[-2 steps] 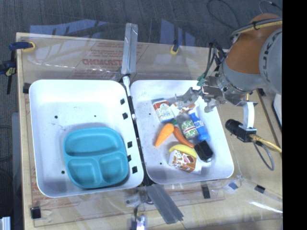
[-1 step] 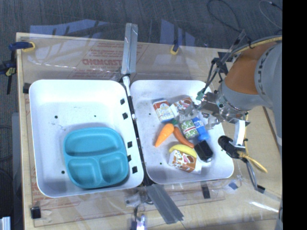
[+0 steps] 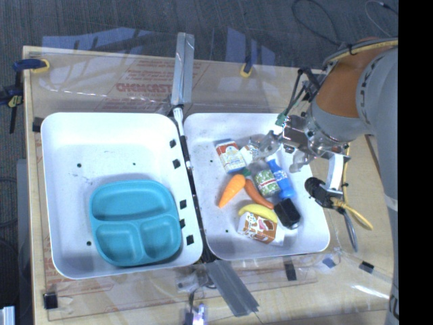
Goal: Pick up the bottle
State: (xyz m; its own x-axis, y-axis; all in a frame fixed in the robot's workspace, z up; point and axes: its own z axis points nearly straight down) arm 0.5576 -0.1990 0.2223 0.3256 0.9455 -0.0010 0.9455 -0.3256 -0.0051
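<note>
While its grip state cannot be told, hand just above the blue bottle.

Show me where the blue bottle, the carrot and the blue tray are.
blue bottle [image 3: 281, 180]: camera view, on its blue body.
carrot [image 3: 232, 189]: camera view, middle of its orange length.
blue tray [image 3: 135, 221]: camera view, on its dividing ridge.

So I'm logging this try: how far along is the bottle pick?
Done: the arm has reached over the right bin, its gripper above the pile. In hand: nothing visibly; the blue bottle lies among the carrot and cartons. Left: grasping and lifting the bottle.
</note>
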